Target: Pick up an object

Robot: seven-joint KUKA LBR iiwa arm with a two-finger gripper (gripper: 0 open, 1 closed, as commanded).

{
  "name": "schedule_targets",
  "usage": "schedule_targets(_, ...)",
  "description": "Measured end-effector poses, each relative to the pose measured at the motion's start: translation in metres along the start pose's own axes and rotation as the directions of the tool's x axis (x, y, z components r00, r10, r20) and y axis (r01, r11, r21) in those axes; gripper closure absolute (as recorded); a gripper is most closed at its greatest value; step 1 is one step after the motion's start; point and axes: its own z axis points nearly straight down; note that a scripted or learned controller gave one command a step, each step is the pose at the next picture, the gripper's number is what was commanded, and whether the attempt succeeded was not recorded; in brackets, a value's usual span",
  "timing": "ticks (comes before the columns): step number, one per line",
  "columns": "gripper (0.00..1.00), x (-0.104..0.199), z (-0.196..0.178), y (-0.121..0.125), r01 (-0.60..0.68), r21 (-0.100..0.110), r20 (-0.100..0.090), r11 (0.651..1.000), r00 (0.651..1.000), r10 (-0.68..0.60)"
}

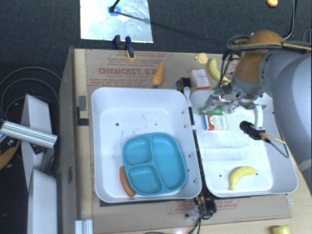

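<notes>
From above, the arm reaches in from the right and its gripper hangs over the far left corner of the right bin. Whether the gripper is spread or closed cannot be told from this slant, and nothing can be seen held in it. Just below it a box, white with red and green print, lies flat on the bin floor close to the left wall; whether the gripper touches it is unclear. A banana lies near the front of the same bin, well apart from the box.

The left bin holds a blue plate with three compartments, set towards the front right corner. A sausage lies along the plate's left front edge, touching or just beside it.

On the cardboard behind the bins lie a carrot, a carton and a second banana, the latter two near the gripper
</notes>
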Motion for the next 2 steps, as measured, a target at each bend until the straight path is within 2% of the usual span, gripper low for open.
schedule_targets(1, 1.00, -0.001, -0.016, 0.002, 0.002, -0.005, 0.001, 1.000, 1.000, -0.002)
schedule_targets(2, 1.00, -0.007, -0.094, -0.029, -0.004, -0.003, 0.000, 1.000, 1.000, 0.004)
